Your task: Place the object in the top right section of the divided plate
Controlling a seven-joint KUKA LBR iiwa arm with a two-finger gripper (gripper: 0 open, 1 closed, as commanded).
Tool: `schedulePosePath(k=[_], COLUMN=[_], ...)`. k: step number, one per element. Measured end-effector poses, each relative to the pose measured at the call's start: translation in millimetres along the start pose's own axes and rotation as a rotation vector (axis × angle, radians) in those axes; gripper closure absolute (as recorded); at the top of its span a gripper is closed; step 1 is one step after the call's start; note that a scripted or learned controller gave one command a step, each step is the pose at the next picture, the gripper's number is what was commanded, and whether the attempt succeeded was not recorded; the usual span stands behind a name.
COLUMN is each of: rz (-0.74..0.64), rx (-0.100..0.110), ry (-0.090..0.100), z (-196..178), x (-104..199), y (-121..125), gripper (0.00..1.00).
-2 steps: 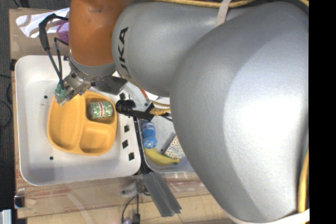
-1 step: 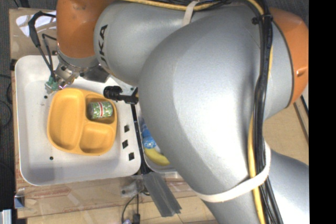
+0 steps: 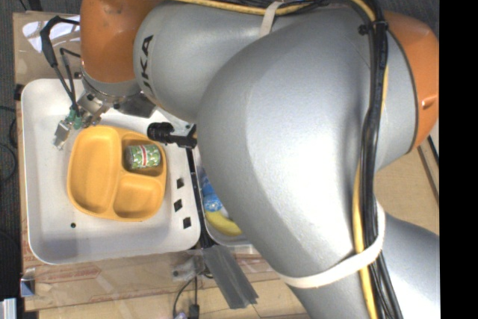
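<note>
**Grey arm stretched across the bench from the right**

The arm [image 3: 299, 146] is seen reaching in from the right, its broad grey links taking up much of the view. An orange band [image 3: 108, 37] is shown above the wrist, at upper left. The gripper [image 3: 71, 123] is pointed down and to the left, below the band. Black and yellow cables are strapped along the arm's upper and right sides.
</note>
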State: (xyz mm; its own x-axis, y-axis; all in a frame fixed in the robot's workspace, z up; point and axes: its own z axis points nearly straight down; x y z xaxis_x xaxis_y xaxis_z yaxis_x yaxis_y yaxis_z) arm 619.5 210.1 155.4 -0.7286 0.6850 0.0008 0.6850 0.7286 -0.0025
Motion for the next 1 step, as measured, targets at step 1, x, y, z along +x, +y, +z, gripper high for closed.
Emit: schedulePosePath(k=[1], rz=[-0.112], rx=[-0.002], ry=[-0.001], z=[-90.0], x=[-1.0], y=[3.8], gripper=[0.0])
